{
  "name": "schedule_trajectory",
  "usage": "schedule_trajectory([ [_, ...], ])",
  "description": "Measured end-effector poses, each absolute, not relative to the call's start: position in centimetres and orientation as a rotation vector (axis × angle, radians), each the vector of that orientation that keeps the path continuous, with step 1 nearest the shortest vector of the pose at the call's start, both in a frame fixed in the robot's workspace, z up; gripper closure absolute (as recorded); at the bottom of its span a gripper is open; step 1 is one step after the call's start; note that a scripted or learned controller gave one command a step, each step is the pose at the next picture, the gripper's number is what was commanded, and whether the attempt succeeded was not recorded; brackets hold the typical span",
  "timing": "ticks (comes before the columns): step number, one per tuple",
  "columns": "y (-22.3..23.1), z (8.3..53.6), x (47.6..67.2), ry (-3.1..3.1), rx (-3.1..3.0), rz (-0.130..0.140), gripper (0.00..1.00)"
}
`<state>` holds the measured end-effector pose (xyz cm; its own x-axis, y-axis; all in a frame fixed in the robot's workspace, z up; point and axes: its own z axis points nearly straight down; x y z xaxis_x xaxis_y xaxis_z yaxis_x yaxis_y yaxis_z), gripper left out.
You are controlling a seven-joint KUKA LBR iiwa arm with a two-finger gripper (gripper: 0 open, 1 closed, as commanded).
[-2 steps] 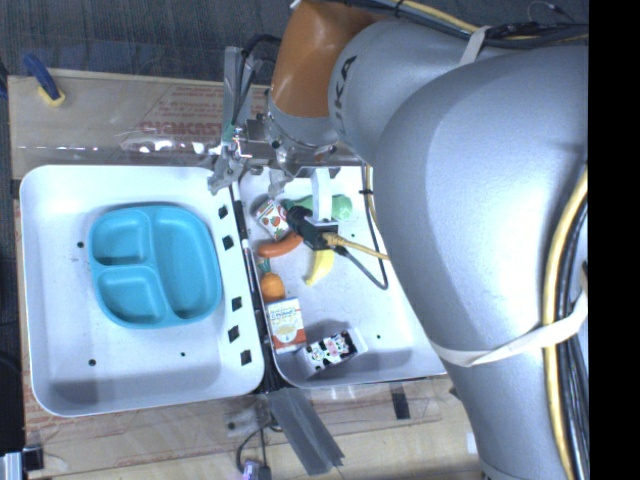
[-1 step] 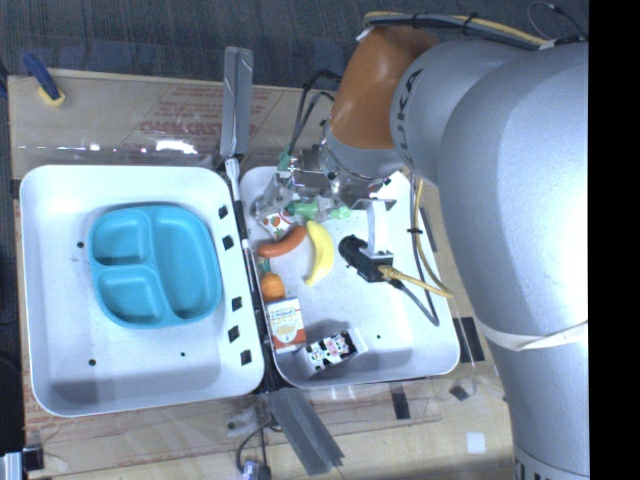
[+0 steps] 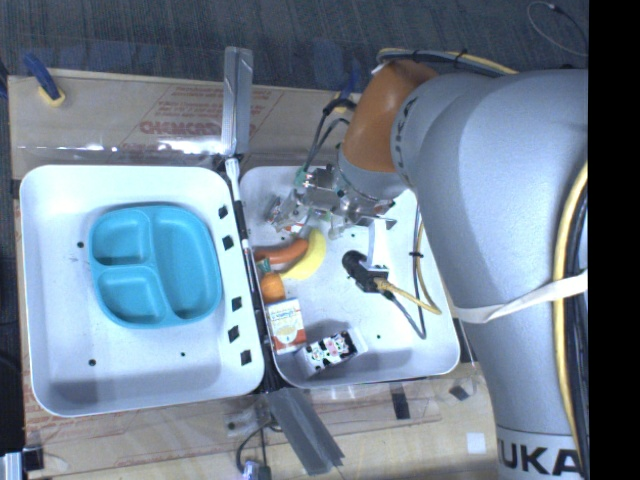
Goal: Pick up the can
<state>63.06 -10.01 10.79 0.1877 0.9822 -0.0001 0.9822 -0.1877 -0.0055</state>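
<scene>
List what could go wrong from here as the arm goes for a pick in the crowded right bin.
1. The claw sits low among the banana and a carrot-like orange piece, so it may close on the wrong item.
2. No can is plainly identifiable, so the target may be hidden under the arm.
3. The small carton and patterned box lie close together in the right bin; a sweep could knock them.

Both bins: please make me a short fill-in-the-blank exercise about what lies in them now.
1. The blue tray with compartments lies in the ____ bin.
2. The banana lies in the ____ bin.
3. The gripper hangs over the ____ bin.
4. The banana's colour is ____.

Missing words: left; right; right; yellow
</scene>
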Motion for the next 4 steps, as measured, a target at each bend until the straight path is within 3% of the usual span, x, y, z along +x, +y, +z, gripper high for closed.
schedule_trajectory([
  [1, -10.1, 11.7, 62.9, -1.999, -2.41, 0.016, 1.0],
  [2, -10.0, 11.8, 63.0, -2.003, -2.411, 0.011, 0.0],
  [3, -10.4, 9.1, 63.9, -1.65, -2.67, 0.003, 0.0],
  [4, -10.3, 10.0, 63.8, -1.656, -2.658, 0.014, 1.0],
])
